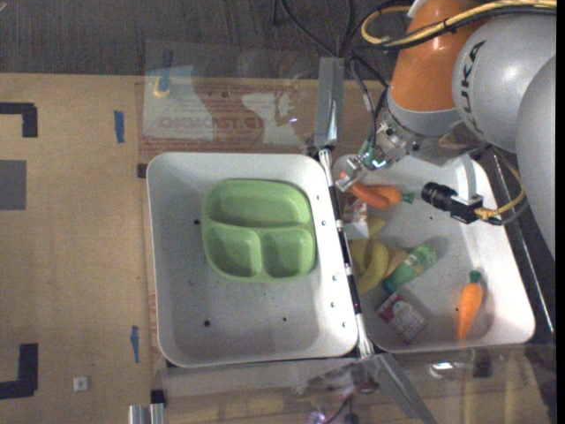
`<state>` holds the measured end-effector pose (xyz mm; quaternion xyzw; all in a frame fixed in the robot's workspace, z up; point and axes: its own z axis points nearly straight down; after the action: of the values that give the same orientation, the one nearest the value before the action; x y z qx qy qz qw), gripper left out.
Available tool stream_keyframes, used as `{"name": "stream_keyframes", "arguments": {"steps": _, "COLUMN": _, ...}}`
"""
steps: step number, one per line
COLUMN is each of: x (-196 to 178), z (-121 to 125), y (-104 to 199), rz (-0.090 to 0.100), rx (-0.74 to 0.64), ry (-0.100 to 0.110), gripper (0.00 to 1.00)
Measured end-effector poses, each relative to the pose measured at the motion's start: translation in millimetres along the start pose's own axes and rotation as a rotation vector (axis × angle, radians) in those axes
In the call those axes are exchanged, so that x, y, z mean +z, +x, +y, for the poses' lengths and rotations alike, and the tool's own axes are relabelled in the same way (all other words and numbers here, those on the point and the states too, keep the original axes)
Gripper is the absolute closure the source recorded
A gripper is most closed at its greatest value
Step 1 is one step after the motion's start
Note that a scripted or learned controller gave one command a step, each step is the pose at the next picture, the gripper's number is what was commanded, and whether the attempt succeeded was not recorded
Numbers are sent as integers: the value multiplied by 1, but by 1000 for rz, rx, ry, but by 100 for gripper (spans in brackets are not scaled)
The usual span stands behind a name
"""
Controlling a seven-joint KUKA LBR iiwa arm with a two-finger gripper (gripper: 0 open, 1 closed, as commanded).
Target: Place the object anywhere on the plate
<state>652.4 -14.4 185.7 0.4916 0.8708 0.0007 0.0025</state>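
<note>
Carrot (381, 196) lies crosswise, green top pointing right, its orange tip pinched in the end effector (347, 178); plate (259, 229) sits left.

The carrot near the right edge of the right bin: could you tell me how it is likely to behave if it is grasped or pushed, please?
The carrot looks like a smooth, glossy toy, so it may be light and somewhat slippery. Its tapered, rounded body suggests it could roll or pivot if nudged sideways. It lies apart from the green bottle and the red packet, so a push probably would not disturb them.
</note>
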Motion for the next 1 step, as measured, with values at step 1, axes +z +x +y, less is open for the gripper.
{"name": "stream_keyframes", "arguments": {"steps": 1, "x": 0, "z": 0, "y": 0, "rz": 0, "rx": 0, "ry": 0, "gripper": 0}}
